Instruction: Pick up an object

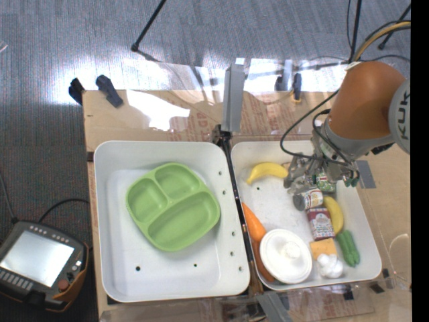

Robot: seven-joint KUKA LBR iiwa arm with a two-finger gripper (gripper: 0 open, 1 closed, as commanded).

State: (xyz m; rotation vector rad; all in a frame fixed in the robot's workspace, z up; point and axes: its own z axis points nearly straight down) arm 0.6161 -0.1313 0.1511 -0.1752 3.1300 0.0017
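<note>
My gripper (320, 178) hangs low over the back of the right bin (372, 237), below the orange band of the arm. Its fingers (295, 177) stand spread and open. Just under and in front of it a small can (308, 199) lies on its side. A bit of green and red label (325, 182) shows between the fingers; I cannot tell whether it is gripped. A yellow banana (267, 172) lies left of the gripper. A red packet (320, 223) and a second banana (334, 213) lie just in front.
The right bin also holds a carrot (253, 221), a white lidded bowl (286, 255), an orange block (324, 248), a green vegetable (348, 247) and a white lump (328, 265). A green divided plate (173, 205) lies in the left bin (107, 180).
</note>
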